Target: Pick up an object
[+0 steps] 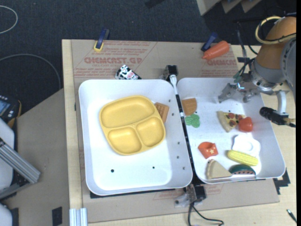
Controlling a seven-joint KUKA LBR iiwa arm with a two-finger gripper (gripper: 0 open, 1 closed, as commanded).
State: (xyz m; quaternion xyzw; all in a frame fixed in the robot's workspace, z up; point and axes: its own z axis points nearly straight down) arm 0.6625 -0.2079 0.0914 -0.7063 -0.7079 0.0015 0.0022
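Observation:
My gripper (236,94) hovers over the far part of the right bin (275,145), with the grey and orange arm reaching in from the upper right. Its fingers (225,94) stand open with nothing between them. Several toy foods lie in this bin: a pizza slice (229,120) and a red tomato (245,124) just in front of the gripper, a brown bread piece (189,106), a green item (192,121), a red cup (208,149), a white piece (246,144), a yellow corn cob (242,157), a sandwich wedge (216,169) and a watermelon slice (243,170).
The left bin (94,168) holds a yellow divided plate (132,124) with a brown cracker (162,111) at its right edge. An orange clamp (216,50), a blue and yellow clamp (100,40) and a black-and-white toy (126,72) sit on the board behind the bins.

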